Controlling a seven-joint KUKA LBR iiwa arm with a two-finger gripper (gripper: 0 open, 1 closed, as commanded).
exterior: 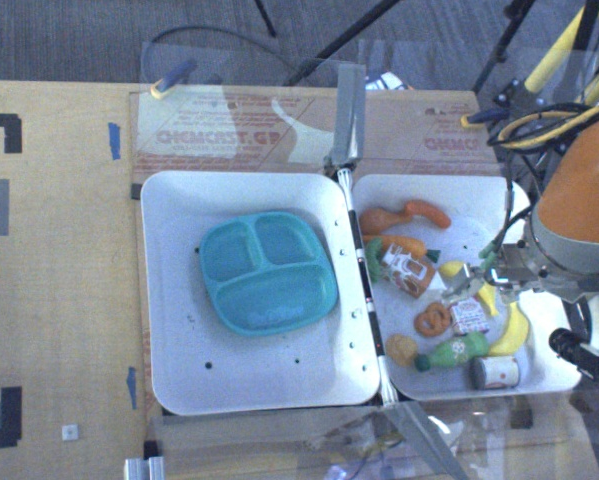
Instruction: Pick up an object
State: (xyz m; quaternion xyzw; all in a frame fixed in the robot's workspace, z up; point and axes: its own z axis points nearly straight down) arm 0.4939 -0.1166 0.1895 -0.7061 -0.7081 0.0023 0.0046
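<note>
Two shallow white bins sit side by side on a wooden bench, with dark carpet and tripod legs beyond. Left bin (169,298): a teal divided plate (267,271), well apart from the gripper. Right bin (549,363): a crowded pile of toy food, over which the arm (579,198) reaches from the right. The gripper (476,280) hangs low over the middle of this pile; whether it is released or clenched cannot be told at this angle, and nothing is seen between its tips.

Candidates for the pick all lie close around the gripper. Just beside it, on the far side from the arm, is a brown-and-white carton (409,271). Directly beneath and toward the near rim lies a small white packet (469,316), touching a pretzel (434,319). A banana (512,330) lies near the wrist side. Further toward the near rim are a green bottle (452,352), a white can (494,372) and a tan potato-like piece (401,348). Beyond the gripper, toward the far rim, lie an orange sausage (411,213) and a carrot (404,245).

Judged risk: the items touch or overlap, so a descent here may land on an edge between two pieces and push them apart rather than enclose one. Flat pieces such as the packet offer little to pinch; rounded ones such as the banana may squirt sideways.
</note>
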